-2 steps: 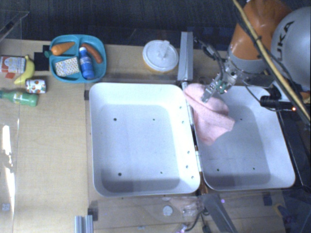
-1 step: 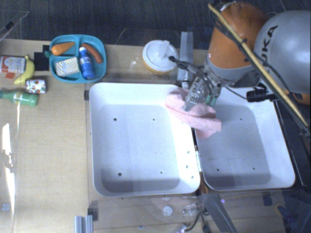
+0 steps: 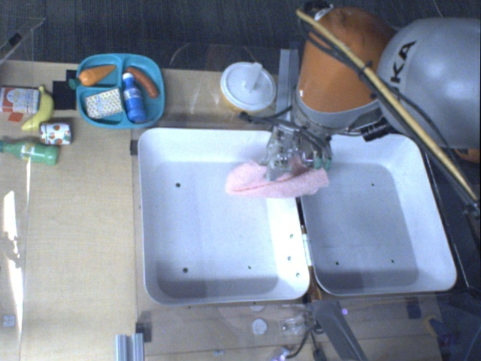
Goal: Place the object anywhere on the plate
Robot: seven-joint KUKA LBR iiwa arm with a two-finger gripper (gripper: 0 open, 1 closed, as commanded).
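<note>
A single fixed camera is looking down at a slant from above the bench (image 3: 68,277), taking in both white bins (image 3: 203,277) side by side at moderate range. The arm (image 3: 421,66) is entering from the right, its orange band (image 3: 338,43) sitting nearest the lens.

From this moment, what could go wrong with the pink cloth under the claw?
1. The pink cloth hangs across the wall between the left bin and the right bin; if it slips from the claw, it may drape over that wall.
2. It is limp and sags toward the left, so a trailing end could catch on a bin rim when the arm moves.
</note>
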